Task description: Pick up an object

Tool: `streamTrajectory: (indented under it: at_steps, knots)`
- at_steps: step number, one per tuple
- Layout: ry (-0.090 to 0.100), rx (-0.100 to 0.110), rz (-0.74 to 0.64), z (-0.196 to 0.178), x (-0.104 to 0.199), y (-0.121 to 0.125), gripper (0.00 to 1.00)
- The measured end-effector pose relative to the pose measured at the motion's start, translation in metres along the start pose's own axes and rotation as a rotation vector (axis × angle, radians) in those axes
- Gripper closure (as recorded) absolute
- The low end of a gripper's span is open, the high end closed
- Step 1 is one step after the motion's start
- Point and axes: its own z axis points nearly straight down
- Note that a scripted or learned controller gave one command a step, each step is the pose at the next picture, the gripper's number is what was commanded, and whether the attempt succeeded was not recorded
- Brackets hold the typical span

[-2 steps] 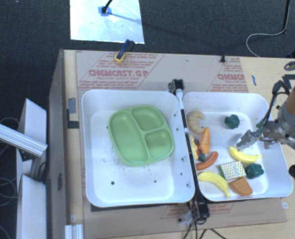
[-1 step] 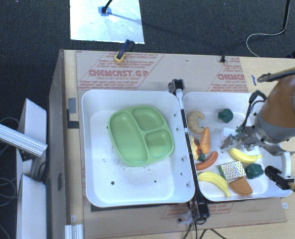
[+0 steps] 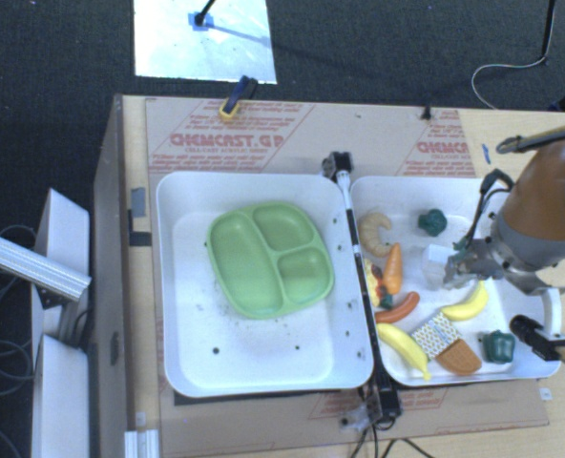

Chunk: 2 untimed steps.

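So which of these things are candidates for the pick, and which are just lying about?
Candidates, all in the right bin:
gripper low over that bin
carrot
two bananas
red sausage
croissant
green pepper
dark green piece

Lying about:
green divided tray in the left bin
yellow-tipped tool on the bench

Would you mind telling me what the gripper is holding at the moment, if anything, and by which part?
It cannot be told. The gripper is low in the right bin, just above a banana, but nothing shows clearly gripped.
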Motion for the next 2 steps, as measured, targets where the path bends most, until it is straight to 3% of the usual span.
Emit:
streamTrajectory:
  at_steps: [1,2]
  knots:
    - [0.0,0.0,0.0,0.0,0.0,0.0,0.0]
    - [0.0,-0.002,-0.001,-0.01,0.0,0.001,1.0]
